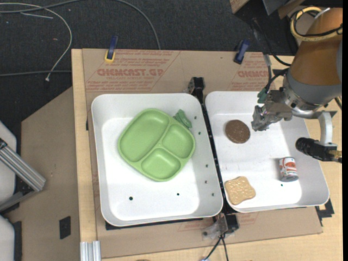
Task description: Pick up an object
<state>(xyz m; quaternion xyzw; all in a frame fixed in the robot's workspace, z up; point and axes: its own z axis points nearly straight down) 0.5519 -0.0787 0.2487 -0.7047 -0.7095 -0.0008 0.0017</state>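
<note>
In the right bin point(272, 200) lie a round brown cookie point(237, 131), a small red and white can point(288, 168) on its side, and a tan square cracker point(240, 190) near the front edge. My gripper point(260, 123) hangs low over the right bin, just right of the brown cookie and close to it. Nothing shows between its fingers. The left bin point(114, 189) holds a green divided plate point(156, 144) with a small dark green piece point(183, 118) at its upper right rim.
The two bins sit side by side on a cardboard-covered bench point(141, 69). Blue clips point(111, 47) mark the bench's back edge. Black clamps point(196, 85) sit between the bins at the back and front. A black fixture point(318, 147) juts in at the right bin's right side.
</note>
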